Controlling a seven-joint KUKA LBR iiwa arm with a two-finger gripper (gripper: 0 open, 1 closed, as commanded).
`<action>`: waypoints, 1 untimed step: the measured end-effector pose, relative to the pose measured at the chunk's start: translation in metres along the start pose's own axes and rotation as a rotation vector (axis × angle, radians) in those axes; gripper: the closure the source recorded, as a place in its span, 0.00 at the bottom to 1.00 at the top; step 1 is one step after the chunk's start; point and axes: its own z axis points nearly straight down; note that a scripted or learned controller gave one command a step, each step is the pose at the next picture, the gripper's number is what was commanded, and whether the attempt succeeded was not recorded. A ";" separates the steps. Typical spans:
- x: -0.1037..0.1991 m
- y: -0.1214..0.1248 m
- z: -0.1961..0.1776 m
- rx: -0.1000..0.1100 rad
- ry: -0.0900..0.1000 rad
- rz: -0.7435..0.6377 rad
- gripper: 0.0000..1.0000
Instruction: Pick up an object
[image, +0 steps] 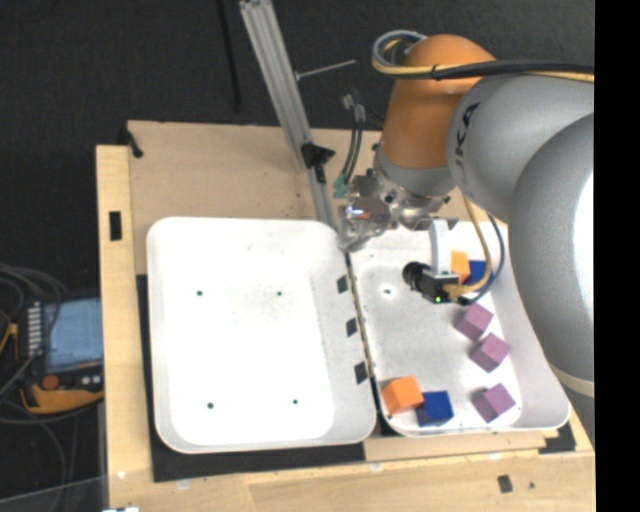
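Note:
The right bin (400, 330) holds several small blocks. Three purple blocks (475, 320) (490, 352) (493, 401) lie along its right side. An orange block (403, 393) and a blue block (434, 408) sit together at its front edge. Another orange block (460, 265) and blue block (477, 270) lie near the back right, partly hidden by the robot's hardware. My gripper (355, 228) hangs over the back left corner of the right bin, close to the wall between the two bins. It is well away from every block, and I see nothing in it.
The left bin (250, 330) lies beside the right one, sharing a divider with black clips (352, 325). A slanted metal rail (290, 110) rises behind the gripper. The big grey arm covers the right bin's far right side. A control pendant (70, 345) lies off the bench at left.

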 end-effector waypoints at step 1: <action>0.047 -0.010 -0.012 0.000 0.000 0.000 1.00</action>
